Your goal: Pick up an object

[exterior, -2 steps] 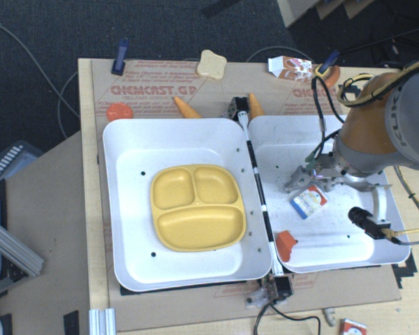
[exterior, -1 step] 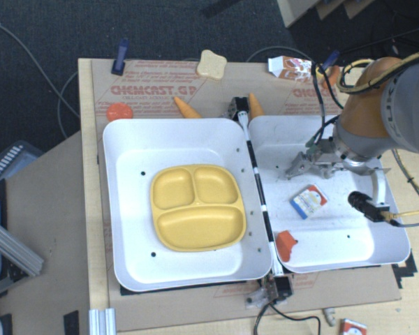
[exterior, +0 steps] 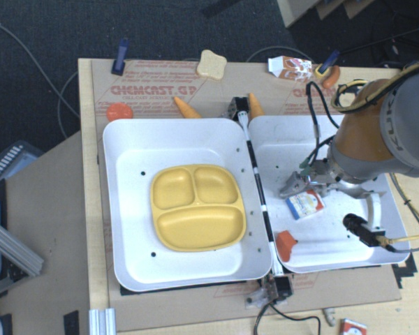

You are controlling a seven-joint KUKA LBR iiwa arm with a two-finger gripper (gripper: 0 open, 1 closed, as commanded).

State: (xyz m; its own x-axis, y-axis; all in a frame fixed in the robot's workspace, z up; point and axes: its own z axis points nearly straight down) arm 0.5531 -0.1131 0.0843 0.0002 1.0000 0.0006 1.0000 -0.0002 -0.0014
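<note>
We found the gripper [exterior: 298,184] low over the right bin [exterior: 286,135], near the middle of its floor and somewhat toward the divider between the two bins; the arm [exterior: 366,135] came in over that bin's right side. The nearest thing to it was a small white packet with blue and red print [exterior: 309,205]; it lay flat on the bin floor just on the near side of the gripper, so close that the two met or overlapped from this angle, and we could not say whether they were touching. The packet's long axis seemed to run roughly across the view, tilted a little, though its outline was too small for us to be sure. We could not tell whether the gripper was open or closed, and we saw nothing that we could call held. A small orange-red piece [exterior: 285,244] sat against the near-left corner of the same bin, well apart from the gripper and farther off than the packet. The left bin [exterior: 126,152] held a yellow divided plate [exterior: 195,206], across the divider and farther away. We judged the packet the likely target, since it lay next to the gripper; the coming move seemed to turn on a short shift toward the near edge to centre over it, and on closing across its shorter side, not along its length.
</note>
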